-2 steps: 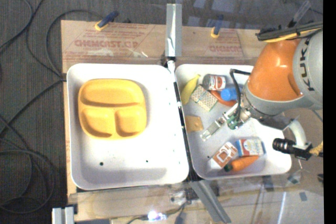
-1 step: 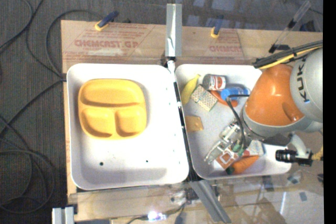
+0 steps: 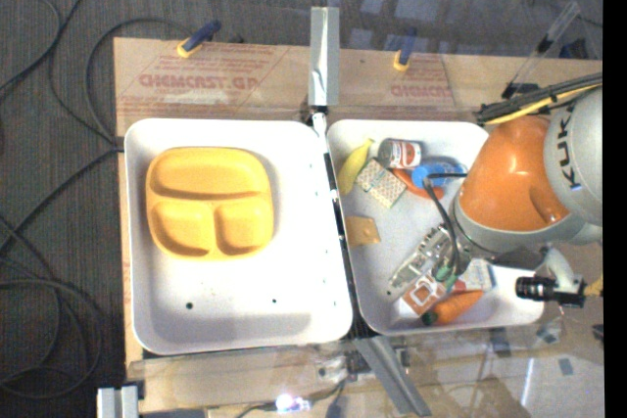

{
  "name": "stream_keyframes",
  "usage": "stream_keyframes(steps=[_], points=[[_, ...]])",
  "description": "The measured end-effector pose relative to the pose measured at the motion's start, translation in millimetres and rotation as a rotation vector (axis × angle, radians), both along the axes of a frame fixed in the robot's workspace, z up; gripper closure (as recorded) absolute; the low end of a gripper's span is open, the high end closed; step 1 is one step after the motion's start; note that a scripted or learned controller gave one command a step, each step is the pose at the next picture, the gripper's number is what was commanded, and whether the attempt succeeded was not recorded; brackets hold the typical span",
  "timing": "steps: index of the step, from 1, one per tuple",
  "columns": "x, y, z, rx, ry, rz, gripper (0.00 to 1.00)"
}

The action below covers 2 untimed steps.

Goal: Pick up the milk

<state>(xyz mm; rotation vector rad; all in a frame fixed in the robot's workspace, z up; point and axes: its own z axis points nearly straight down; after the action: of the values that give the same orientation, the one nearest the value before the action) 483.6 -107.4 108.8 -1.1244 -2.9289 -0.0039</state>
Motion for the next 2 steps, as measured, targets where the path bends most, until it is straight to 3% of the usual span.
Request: stream_keyframes(steps=[1,2], points=[[72.7,75.8,74.8,-0.004,-0.003,-0.094,1.00],[72.5,75.4,74.6,-0.004,-0.002,-0.095,0.00]])
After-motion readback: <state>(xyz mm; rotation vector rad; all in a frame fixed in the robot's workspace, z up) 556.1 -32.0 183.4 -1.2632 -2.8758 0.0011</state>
